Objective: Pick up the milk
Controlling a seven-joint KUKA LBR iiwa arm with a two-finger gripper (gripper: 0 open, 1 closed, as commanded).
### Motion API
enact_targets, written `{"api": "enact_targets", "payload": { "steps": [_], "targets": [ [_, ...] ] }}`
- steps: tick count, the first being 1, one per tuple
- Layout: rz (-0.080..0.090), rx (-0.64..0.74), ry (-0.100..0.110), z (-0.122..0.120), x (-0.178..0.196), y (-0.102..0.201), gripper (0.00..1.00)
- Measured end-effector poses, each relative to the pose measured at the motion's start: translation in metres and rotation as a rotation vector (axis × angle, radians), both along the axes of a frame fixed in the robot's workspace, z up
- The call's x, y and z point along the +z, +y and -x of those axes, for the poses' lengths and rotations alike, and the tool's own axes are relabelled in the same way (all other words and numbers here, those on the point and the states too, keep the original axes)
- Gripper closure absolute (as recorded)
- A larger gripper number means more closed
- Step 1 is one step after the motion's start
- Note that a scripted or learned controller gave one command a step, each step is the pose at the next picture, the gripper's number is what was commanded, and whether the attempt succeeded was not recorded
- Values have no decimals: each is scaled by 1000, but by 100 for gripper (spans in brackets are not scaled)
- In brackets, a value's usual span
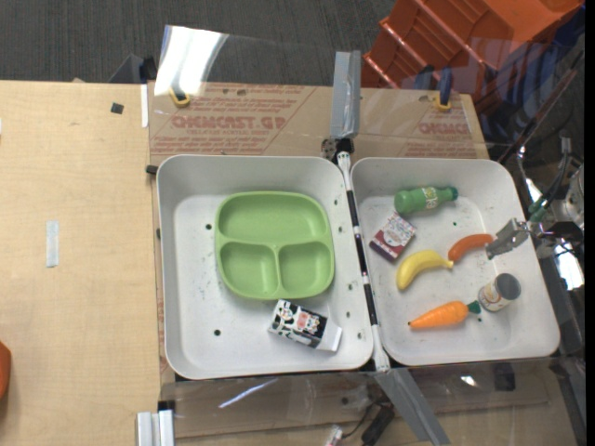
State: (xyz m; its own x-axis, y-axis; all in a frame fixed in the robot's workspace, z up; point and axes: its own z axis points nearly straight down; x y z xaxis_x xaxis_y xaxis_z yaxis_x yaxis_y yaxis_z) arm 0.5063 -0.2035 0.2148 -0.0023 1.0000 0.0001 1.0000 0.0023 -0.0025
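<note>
The milk (305, 325) is a small black-and-white cow-patterned carton. It lies on its side near the front of the left bin (186, 277), just in front of the green divided plate (275, 245). My gripper (509, 238) is low at the right edge of the right bin (465, 342), beside the orange chili (469, 245). It is far to the right of the milk, and nothing shows in its grasp.
The right bin holds a green bottle (425, 199), a small red and white box (392, 236), a banana (420, 268), a carrot (441, 317) and a small can (500, 292). A ridge where the two bins meet (358, 249) runs between gripper and milk.
</note>
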Motion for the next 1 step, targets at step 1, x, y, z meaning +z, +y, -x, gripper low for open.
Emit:
{"api": "enact_targets", "payload": {
  "steps": [1],
  "targets": [
    [-2,56,2,30,-87,-18,0]
  ]
}}
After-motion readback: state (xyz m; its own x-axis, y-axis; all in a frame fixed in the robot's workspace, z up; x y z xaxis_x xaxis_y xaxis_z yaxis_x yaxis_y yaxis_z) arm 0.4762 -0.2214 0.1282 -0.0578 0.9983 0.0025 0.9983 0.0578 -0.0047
